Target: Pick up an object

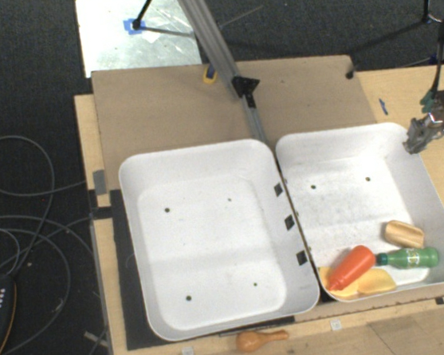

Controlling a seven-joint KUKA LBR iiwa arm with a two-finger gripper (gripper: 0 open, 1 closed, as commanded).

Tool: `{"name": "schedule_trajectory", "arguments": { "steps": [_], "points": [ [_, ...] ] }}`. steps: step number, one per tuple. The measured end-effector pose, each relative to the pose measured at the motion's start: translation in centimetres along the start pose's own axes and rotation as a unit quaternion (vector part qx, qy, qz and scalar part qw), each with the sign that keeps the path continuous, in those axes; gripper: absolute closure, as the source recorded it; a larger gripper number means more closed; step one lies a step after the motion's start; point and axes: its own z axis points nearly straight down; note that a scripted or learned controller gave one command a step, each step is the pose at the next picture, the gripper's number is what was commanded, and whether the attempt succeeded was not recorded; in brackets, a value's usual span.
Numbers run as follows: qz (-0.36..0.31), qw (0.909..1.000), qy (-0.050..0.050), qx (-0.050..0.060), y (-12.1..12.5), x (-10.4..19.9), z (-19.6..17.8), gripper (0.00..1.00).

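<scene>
Nearest you, at the six o'clock edge of the counter [173, 106], lies a small tan pear-shaped toy [258, 339], just outside the left bin [205, 239], its narrow end toward three o'clock.

You have two white bins side by side. That left bin fills the middle of the view, with a few dark dots on its floor. The right bin [352, 189] sits at three o'clock from it, their rims touching along a seam with black clips.

All the pickable things crowd the right bin's five o'clock corner. You can see an orange carrot-like piece [350, 267] lying tilted, its tip toward seven o'clock. A yellow piece [373, 283] lies under and beside it, touching. A green bottle [410, 257] lies on its side just at three o'clock from the carrot. A tan bread-like roll [403, 232] rests at twelve o'clock from the bottle, near it.

Your gripper [419, 135] hangs at the right bin's two o'clock rim, well apart from those things. Whether its fingers are released or clenched, you cannot tell; nothing shows between them.
</scene>
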Motion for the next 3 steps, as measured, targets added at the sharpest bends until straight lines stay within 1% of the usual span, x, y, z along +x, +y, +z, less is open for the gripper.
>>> {"name": "schedule_trajectory", "arguments": {
  "steps": [1,2,3],
  "points": [
    [-0.002,1.0000,0.002,0.004,-1.3,5.9,0.7,1.00],
    [-0.003,1.0000,0.003,0.004,-2.2,12.2,1.4,1.00],
    [-0.003,1.0000,0.003,0.004,-2.3,17.7,1.1,1.00]
  ]
}}
